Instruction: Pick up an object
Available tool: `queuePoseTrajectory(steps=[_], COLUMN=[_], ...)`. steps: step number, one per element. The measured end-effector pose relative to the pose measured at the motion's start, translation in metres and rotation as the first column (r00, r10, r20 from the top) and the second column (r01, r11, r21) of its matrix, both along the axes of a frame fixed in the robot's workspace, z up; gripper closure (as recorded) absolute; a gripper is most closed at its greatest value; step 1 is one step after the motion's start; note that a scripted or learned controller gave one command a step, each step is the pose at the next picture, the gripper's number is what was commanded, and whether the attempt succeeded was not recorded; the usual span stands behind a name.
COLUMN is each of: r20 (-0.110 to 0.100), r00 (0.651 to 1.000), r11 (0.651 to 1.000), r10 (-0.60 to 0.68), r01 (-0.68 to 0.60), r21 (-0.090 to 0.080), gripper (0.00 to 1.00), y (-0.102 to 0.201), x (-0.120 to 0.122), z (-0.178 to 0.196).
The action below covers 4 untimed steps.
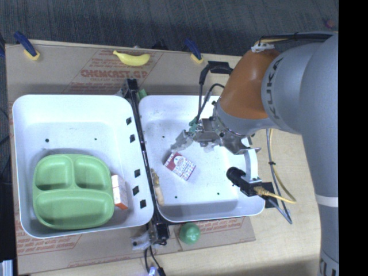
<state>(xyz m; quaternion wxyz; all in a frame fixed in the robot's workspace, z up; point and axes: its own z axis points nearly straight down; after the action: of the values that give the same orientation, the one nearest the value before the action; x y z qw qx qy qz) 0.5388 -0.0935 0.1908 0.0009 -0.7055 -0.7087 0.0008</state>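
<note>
A small red and white packet (180, 166) lies flat on the floor of the right bin (167, 111), near its middle. My gripper (188, 138) hangs just above and behind the packet, pointing down and to the left. It is open, and nothing sits between its fingers. The packet lies apart from the fingertips, a short way toward the bin's front. The grey arm with its orange band (247, 91) covers the right bin's far right part.
The left bin (34, 117) holds a green divided tray (72, 190) with a small orange box (119, 191) beside it. A yellow banana (132, 57) lies behind the bins and a green ball (188, 232) in front. Cables (276, 194) hang at the right bin's right rim.
</note>
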Motion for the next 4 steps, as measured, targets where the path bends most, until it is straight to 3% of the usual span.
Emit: queuePoseTrajectory(steps=[1,2,3,4], r20=[-0.001,0.000,0.000,-0.003], r00=[1.000,1.000,1.000,1.000], r11=[1.000,1.000,1.000,1.000], r10=[0.000,0.003,0.003,0.003], r01=[0.000,-0.003,-0.003,-0.003], r21=[0.000,0.000,0.000,0.000], gripper=[0.00,1.00,0.00,0.00], y=[-0.049,-0.048,-0.048,-0.010], x=[0.075,0.076,0.076,0.063], z=[-0.063,-0.052,-0.052,-0.093])
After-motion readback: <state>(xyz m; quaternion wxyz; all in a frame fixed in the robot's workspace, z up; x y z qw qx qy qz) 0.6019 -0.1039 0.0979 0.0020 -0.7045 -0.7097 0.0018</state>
